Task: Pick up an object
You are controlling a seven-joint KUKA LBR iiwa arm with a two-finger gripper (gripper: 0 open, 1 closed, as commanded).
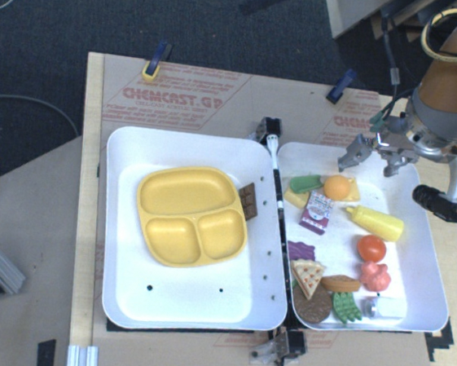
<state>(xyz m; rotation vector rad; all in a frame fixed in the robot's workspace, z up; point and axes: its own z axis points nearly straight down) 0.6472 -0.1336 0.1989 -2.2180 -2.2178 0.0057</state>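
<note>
Two white bins sit on our bench. We note the gripper (375, 160) spread open, holding nothing, above the right bin's (430, 267) far edge; the orange (338, 187) lies just below.

Yellow tray (188, 214), red tomato (372, 249), white bins (132, 167).

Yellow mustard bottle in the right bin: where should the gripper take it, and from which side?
Probably from straight above, closing across the middle of the yellow mustard bottle's body. It lies on its side, long axis running left to right, nozzle toward the orange. Bare bin floor shows on both long sides, so fingers should fit there. The gripper hangs open above the bin's far edge.
</note>
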